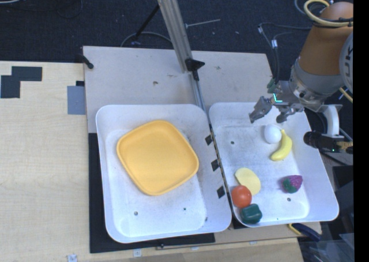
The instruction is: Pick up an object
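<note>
My gripper [270, 113] hangs open over the far part of the right bin [242, 139], nothing between its two fingers. Just below it lies a white egg [272, 134], touching a yellow banana [282, 147]. Nearer the front of that bin are a flat yellow piece [248, 179], a red tomato [241, 196], a dark green pepper [251, 214] and a purple bunch of grapes [292, 183].
A yellow square plate [157, 156] lies in the left bin [115, 209]. A slanted aluminium post [176, 21] rises behind the bins. Black clips [214, 164] line the divide between the two bins. The arm's orange band [326, 41] is at the upper right.
</note>
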### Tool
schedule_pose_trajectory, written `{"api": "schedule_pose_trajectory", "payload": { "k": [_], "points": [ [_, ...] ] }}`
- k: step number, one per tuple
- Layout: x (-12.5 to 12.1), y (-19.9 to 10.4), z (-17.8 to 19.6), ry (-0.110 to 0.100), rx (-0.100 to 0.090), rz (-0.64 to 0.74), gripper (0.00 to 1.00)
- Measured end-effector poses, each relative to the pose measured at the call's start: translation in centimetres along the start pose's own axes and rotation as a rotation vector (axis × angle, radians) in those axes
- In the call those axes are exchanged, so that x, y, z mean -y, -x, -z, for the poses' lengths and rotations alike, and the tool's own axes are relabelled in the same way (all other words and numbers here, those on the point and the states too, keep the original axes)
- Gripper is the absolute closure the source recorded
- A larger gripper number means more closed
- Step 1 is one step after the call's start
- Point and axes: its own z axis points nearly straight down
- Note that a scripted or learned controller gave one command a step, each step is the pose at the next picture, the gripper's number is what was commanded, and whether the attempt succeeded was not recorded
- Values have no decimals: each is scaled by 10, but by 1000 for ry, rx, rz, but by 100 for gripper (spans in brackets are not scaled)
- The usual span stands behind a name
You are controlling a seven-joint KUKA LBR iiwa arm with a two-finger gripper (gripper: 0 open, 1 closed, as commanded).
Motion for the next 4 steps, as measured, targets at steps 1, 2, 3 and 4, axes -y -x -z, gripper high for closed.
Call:
{"api": "schedule_pose_trajectory", "payload": {
  "k": [1,2,3,4],
  "points": [
    [0,0,0,0,0,0,0],
    [-6,5,-57,-5,-1,0,0],
    [0,11,-116,-5,-1,0,0],
    [1,11,-153,-2,0,0,0]
  ]
}}
